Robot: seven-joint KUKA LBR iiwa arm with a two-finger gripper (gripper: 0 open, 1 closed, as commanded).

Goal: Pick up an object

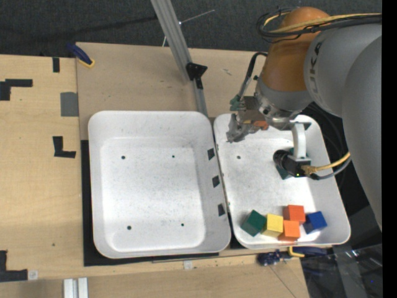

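Blocks sit bunched at the near edge of the right bin (322,166): green block (252,222), yellow block (273,223), two orange blocks (293,221) stacked close, and blue block (315,221), most touching a neighbour. The gripper (237,131) hangs over that bin's far left corner, well apart from them; whether its jaws are wide or narrow I cannot tell. The left bin (99,166) lies beside it.

Likely trouble: the blocks are packed tight against the wall, so a finger could land on top of a neighbour or jam at the rim, pushing the cluster instead of closing round one piece.
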